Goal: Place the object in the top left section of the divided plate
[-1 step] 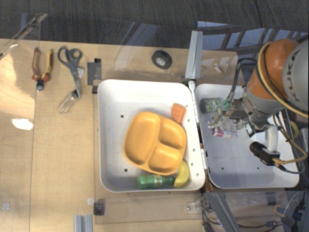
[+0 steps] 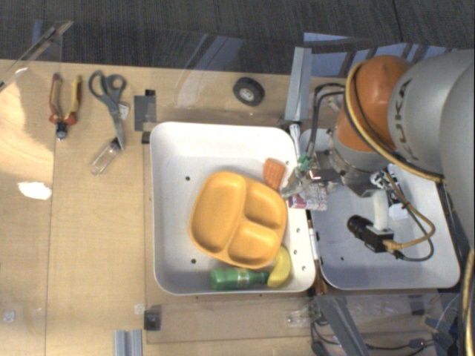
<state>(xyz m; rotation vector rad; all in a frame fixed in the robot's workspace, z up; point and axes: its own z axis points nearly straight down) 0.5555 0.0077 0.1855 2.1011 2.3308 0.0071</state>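
End effector (image 2: 303, 178) sits over the seam between the two bins, can't tell its grip state from this angle. Orange object (image 2: 274, 172) lies just left of it in the left bin (image 2: 169, 199), at the plate's (image 2: 237, 219) upper right edge, apparently touching. Green bottle (image 2: 237, 277) and yellow item (image 2: 280, 270) lie below-left of it, along the plate's lower edge.

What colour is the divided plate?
Yellow-orange plate, seen in the camera view.
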